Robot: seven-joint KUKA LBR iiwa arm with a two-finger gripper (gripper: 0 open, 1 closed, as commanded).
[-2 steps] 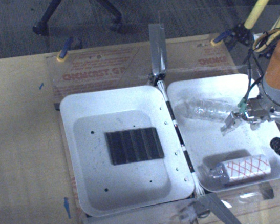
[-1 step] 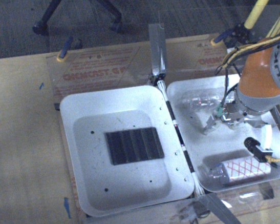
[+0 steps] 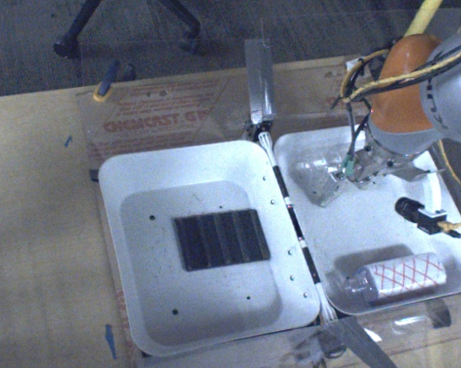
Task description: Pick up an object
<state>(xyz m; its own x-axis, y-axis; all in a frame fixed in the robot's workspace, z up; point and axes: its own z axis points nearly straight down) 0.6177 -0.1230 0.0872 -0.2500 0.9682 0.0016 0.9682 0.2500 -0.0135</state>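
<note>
right bin (image 3: 373, 231) taken as the landmark, its far wall being the one toward the top of the view

gripper (image 3: 358, 171) low inside the right bin, in the far half, a little left of the middle. how wide it stands: cannot tell, since the wrist and cables cover too much of it. nothing visibly clamped in it

grey arm (image 3: 453, 105) reaching in over the right bin's far right corner, with the orange band (image 3: 400, 87) above the bin's far wall

clear crumpled plastic piece (image 3: 315, 177) on the right bin's floor, in the far left quarter, near the left wall. just beside the gripper on its left, perhaps touching it, though contact is too blurred to call. tilted, with one end nearer the far wall

bottle (image 3: 397, 276) with a white label crossed by red lattice lines, lying on its side along the right bin's near wall. clear cap end toward the bin's left wall. well apart from the gripper

left bin (image 3: 128, 185) touching the right bin along its left wall. dark ribbed panel (image 3: 221, 239) flat on that floor, well beyond the right bin's left wall
</note>
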